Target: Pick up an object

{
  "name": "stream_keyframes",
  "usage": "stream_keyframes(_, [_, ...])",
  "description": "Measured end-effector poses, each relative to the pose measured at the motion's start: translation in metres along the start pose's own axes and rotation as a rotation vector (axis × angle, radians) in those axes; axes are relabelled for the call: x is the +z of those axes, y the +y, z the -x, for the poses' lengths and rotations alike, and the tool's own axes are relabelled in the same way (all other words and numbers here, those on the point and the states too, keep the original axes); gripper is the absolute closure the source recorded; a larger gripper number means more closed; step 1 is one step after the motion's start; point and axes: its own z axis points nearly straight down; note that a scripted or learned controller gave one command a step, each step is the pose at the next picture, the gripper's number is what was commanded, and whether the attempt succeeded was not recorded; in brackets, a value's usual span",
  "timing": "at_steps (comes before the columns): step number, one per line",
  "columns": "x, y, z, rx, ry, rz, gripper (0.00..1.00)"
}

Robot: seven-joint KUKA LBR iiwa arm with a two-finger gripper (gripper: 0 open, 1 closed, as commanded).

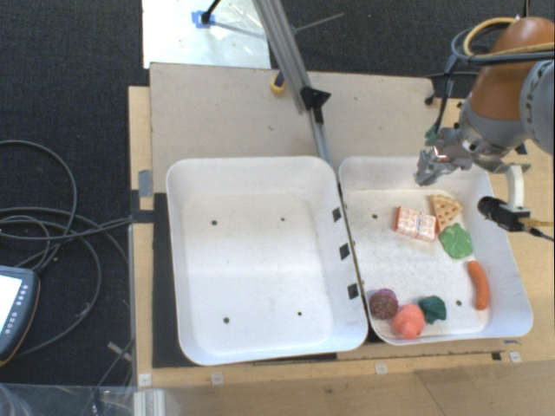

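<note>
White plastic forms the right bin (512, 310), and all the small objects lie in it. The gripper (427, 173) hangs over the far edge of this bin, near its back wall, at the end of the grey arm (507, 102) with the orange band. Nothing is seen between its tips, and I cannot tell how wide it stands. Nearest to it, just toward the front of the bin, lies the pink-and-white block (415, 224), with the waffle-patterned wedge (446, 208) beside it and the green leaf-shaped piece (456, 243) a little further forward. The orange carrot-like stick (479, 285) lies near the bin's right wall. At the bin's front edge, well apart from the gripper, sit the dark purple ball (383, 302), the pink round piece (408, 321) and the dark green piece (432, 308).
</note>
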Motion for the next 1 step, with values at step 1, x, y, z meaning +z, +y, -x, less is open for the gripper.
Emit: stream_keyframes(1, [-0.0446,0.0042,0.0018,0.000,0.000,-0.001,1.00])
